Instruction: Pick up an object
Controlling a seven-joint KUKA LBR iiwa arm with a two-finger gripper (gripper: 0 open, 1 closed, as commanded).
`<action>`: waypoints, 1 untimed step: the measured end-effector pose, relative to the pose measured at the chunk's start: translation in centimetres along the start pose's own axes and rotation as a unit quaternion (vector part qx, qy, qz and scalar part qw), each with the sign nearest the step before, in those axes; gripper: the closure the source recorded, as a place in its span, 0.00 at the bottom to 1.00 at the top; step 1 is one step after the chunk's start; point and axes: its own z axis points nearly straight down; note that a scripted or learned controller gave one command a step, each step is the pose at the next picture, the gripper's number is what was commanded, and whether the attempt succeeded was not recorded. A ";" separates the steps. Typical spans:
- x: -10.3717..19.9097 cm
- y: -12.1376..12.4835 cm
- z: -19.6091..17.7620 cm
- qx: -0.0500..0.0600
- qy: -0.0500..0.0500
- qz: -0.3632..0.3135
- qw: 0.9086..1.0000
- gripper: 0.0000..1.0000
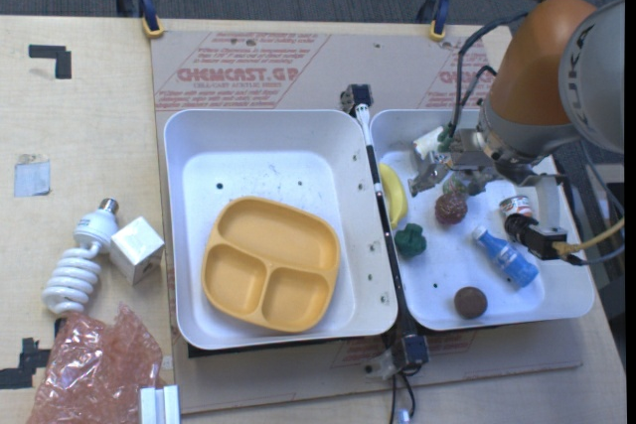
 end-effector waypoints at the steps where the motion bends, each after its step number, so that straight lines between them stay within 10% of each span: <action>1: -4.5 1.6 10.0 0.001 0.000 0.001 1.000 0.00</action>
